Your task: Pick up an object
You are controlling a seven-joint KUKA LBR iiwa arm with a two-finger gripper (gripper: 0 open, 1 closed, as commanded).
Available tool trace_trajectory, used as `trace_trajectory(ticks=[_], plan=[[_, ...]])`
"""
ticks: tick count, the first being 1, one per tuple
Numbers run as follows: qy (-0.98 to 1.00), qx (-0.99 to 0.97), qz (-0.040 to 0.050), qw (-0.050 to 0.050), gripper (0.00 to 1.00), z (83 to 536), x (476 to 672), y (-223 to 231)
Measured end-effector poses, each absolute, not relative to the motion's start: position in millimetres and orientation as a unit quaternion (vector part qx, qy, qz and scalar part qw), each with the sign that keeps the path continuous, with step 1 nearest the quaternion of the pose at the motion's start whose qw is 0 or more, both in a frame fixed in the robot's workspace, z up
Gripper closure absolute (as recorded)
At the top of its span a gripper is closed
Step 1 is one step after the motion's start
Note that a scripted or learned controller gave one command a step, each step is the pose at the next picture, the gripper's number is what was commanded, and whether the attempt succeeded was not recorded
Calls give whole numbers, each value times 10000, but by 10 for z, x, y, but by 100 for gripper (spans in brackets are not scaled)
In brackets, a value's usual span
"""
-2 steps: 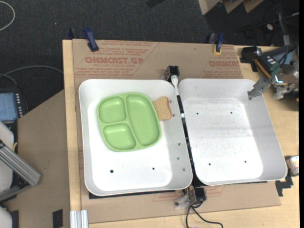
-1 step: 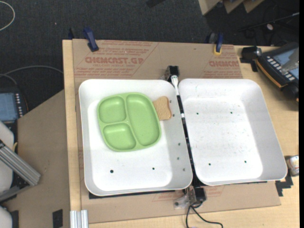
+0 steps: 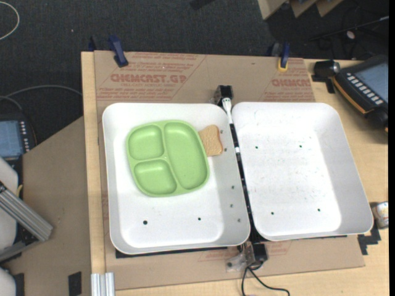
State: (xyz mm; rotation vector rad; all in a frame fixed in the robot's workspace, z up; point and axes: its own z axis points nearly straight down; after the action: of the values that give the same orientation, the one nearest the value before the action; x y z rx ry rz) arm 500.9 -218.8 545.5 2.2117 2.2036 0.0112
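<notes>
Evidently standing at the very start of the pick, judging by how things are lying: green divided plate resting flat in the left-hand bin as the view has it, small tan biscuit-like piece lying just beside it, touching or nearly touching the plate's right rim and sitting close to that bin's right wall. Not being able to tell whether the gripper is open or closed. Probably calling next for choosing a target and descending over it; tan piece looking the easier grasp, though crowding between plate rim and bin wall is leaving little room. Neighbouring bin lying alongside, walls touching. Both bins sitting on a printed cardboard sheet, being held at the far edge by a blue clamp and another clamp; dark carpet spreading beyond, cables trailing at the near edge.
</notes>
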Motion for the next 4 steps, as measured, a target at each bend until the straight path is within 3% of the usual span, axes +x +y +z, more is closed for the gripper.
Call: trace_trajectory(ticks=[1,2,3,4], plan=[[7090,7052,4,-10,0,5359,4784,-1546],[7076,7066,7,25,100,5469,4800,-1578],[7081,7060,-34,-59,100,4268,4787,-1245],[7083,7059,-29,-49,100,3265,4786,-856]])
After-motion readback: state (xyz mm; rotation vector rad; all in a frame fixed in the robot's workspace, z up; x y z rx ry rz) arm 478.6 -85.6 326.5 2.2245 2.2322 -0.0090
